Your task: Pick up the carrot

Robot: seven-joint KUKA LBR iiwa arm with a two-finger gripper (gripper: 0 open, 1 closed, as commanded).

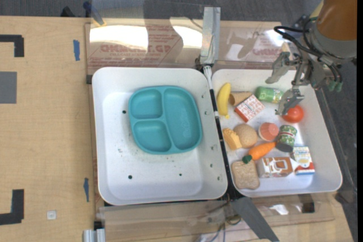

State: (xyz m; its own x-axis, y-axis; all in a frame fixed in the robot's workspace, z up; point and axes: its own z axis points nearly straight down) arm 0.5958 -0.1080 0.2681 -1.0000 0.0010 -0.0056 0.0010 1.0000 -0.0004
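The worktop (39,122) carries two shallow white bins side by side. The left bin (108,122) contains a teal divided plate (165,119) with three compartments, set roughly at the bin's centre. The right bin (328,161) contains the food items. The carrot (261,151) lies in the lower middle of the right bin, orange, tilted with its thicker end up and to the right. It sits just below a beige bread roll (245,134), near a slice of bread (245,174) at its lower left, and just beside a small carton (278,166) at its lower right. A banana (224,99) lies upright along the bin's left wall. A red-and-white packet (249,109) is just right of the banana. A green item (267,94) lies near the bin's far edge. A red tomato (293,114) sits toward the right side. The arm (339,8) enters from the upper right. The pincer (289,85) hangs over the far right part of the right bin, above the tomato, with its two fingers apart and nothing between them. The pincer is well apart from the carrot.
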